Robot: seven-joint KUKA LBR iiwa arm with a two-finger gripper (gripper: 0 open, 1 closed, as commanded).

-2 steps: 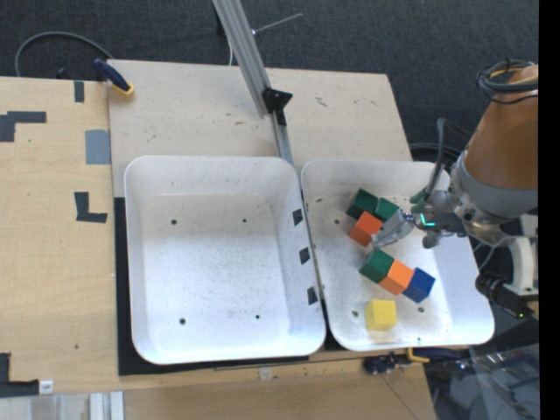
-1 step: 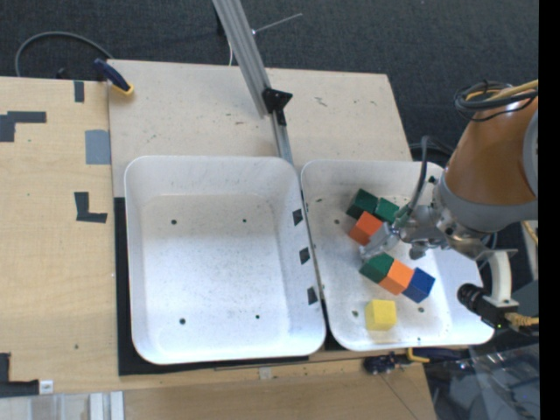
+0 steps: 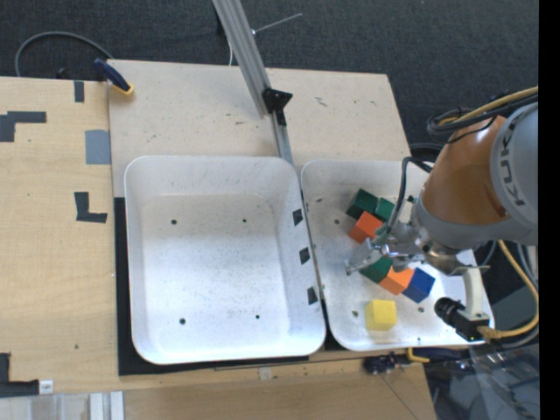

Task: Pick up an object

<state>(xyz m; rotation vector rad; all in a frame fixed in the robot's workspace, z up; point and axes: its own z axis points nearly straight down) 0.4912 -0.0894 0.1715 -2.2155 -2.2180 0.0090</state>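
The left bin [image 3: 214,261] is a shallow white tray on the bench [image 3: 52,234]. The right bin [image 3: 337,322] sits just beside it and carries the blocks. At its far side a dark green block [image 3: 365,205] touches an orange block [image 3: 367,226]. Nearer, a green block [image 3: 378,271], an orange block [image 3: 396,280] and a blue block [image 3: 420,284] cluster together. A yellow block [image 3: 381,314] lies apart at the near side. The gripper [image 3: 385,250] hangs between the two clusters; whether it is wide or narrow cannot be told. The arm [image 3: 472,191] enters from the right.
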